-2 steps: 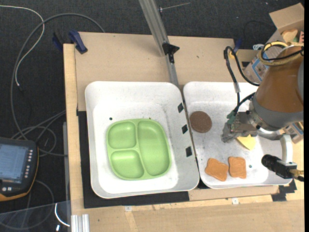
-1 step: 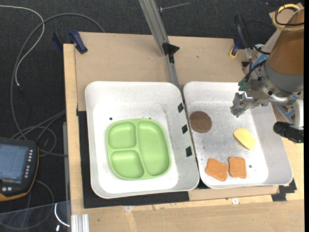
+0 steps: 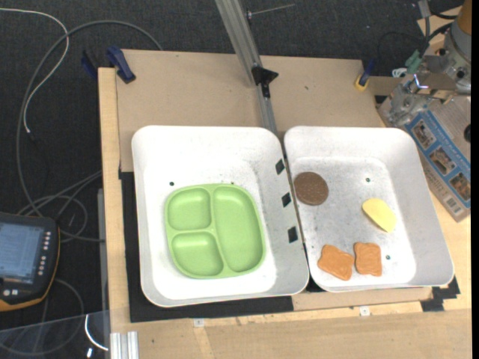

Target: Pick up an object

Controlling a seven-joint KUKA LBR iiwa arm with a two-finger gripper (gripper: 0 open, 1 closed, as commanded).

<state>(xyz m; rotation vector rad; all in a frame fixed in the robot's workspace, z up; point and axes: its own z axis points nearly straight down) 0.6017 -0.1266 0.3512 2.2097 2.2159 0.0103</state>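
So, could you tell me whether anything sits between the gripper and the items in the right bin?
Nothing visible does. The gripper sits beyond the right bin's far right corner, over the bench. The brown disc, yellow piece and two orange pieces lie apart and uncovered on the bin floor.

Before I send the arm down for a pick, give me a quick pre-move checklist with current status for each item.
1. Targets present in the right white bin: round brown disc, yellow wedge-shaped piece, two orange toast-like pieces: ok.
2. Pieces apart enough for single picks: disc and wedge ok; orange pair nearly touching, not ok.
3. Green three-compartment plate sits in the left white bin, away from targets: ok.
4. Gripper parked beyond the bin's far right corner, above nothing pickable: ok.
5. Finger state: cannot tell.
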